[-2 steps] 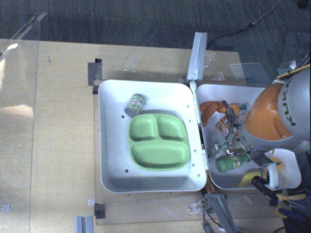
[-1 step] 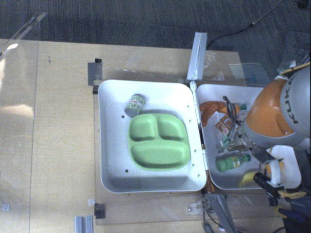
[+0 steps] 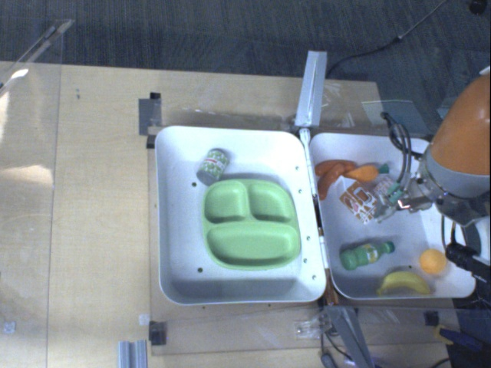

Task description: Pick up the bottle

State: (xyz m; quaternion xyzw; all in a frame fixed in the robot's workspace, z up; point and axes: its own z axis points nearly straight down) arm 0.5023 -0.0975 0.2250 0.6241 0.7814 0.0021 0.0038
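Bottle first: a small green plastic bottle with a yellow label [image 3: 367, 254] lies on its side in the right shallow white bin [image 3: 331, 276], toward the near left part of that bin's floor, its cap end pointing left. Nothing rests on top of it. Just beside it, nearer the front rim, lies a curved yellow banana [image 3: 403, 283], and a round orange fruit [image 3: 433, 261] sits to the right of the bottle, near but apart from it.

Farther back in the same bin, a crumpled clear wrapper with brown and white print [image 3: 359, 201] lies between the bottle and an orange-red carrot-shaped piece [image 3: 335, 172] near the back left corner. The grey arm with its orange band [image 3: 465, 140] reaches in from the right, and its two-finger gripper [image 3: 393, 196] hangs over the wrapper, well back from the bottle. Whether the jaws are parted or closed cannot be told from this slanted view; cables and small parts clutter the tip.

The left white bin [image 3: 175, 213] holds a green three-compartment plastic tray [image 3: 251, 224] in its middle and a small cylindrical can with a green label [image 3: 214, 164] lying tilted near the back left, just beside the tray's corner.
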